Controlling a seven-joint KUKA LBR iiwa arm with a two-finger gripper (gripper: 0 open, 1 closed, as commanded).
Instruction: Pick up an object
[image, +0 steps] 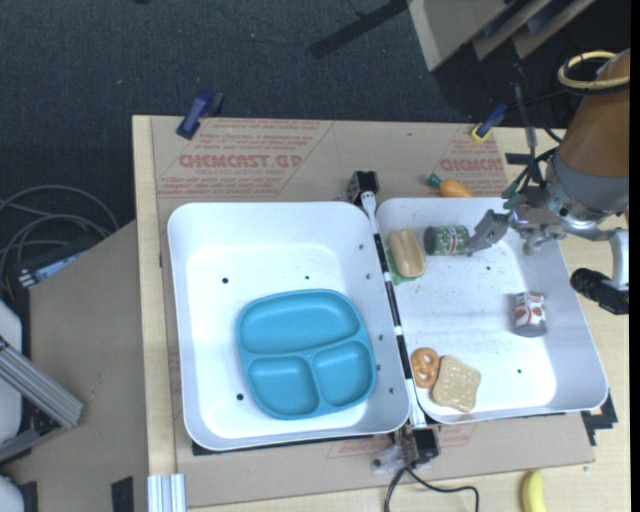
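The fingers (489, 229) hang low in the right bin (560, 385), and whether they are spread or pressed together cannot be told. Touching their tip, just to the left, lies a small dark-green can (446, 240) on its side, cylindrical with a pale label band. Left of it rests a smooth tan bread roll (405, 253).

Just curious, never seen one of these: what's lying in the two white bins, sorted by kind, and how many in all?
Blue divided tray: 1
Cans: 2, dark one, silver one
Bread-like foods: 2, bun, slice
Pretzel: 1
Total: 6
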